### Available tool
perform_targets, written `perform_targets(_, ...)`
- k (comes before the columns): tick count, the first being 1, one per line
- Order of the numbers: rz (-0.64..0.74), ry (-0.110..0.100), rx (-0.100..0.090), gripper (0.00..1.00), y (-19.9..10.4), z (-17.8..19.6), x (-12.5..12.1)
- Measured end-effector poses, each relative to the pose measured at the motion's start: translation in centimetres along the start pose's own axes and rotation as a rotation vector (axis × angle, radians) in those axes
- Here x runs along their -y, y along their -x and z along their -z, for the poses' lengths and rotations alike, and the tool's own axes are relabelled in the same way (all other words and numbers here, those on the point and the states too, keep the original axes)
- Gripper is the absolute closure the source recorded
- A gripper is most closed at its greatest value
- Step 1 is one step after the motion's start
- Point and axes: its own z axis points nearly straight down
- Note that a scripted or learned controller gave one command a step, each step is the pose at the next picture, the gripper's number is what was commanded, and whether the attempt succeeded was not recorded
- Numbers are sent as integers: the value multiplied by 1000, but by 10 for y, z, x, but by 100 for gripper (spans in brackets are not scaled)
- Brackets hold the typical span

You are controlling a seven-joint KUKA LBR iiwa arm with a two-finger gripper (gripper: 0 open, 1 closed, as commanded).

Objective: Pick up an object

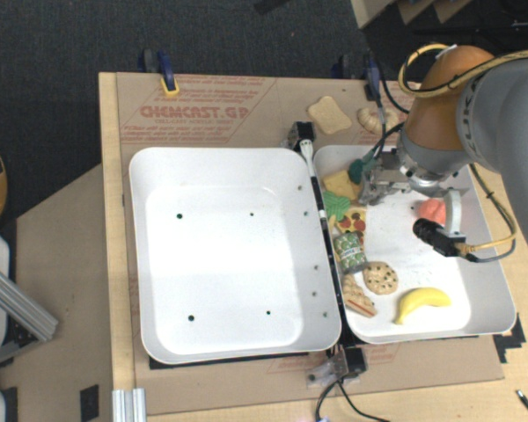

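The right bin point(475, 310) holds several toy foods. A yellow banana point(421, 302) lies near its front, a chocolate-chip cookie point(380, 278) left of it, and a pink piece point(433, 209) sits under the arm. Along the bin's left wall lie a tan slice point(340, 184), a green leafy piece point(336, 205), a pizza slice point(350, 221), a green packet point(349, 250) and a striped piece point(358, 299). My gripper point(371, 181) hangs low over the bin's back left corner, beside the tan slice and a dark green piece point(360, 167).
The left bin point(158, 262) lies alongside. On the cardboard behind the bins rest a tan bread slice point(329, 114) and a small beige piece point(369, 118). The arm's orange band point(444, 95) and cables cover the right bin's back part.
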Motion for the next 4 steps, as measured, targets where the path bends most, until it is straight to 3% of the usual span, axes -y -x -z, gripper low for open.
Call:
perform_targets(1, 5, 1, 1, 100, -35, 154, -33)
perform_targets(2, -1, -24, -2, 100, -54, 143, 53)
perform_targets(3, -4, -19, 0, 100, -5, 135, 53)
perform_targets(4, -6, -22, 0, 100, 65, -14, 60)
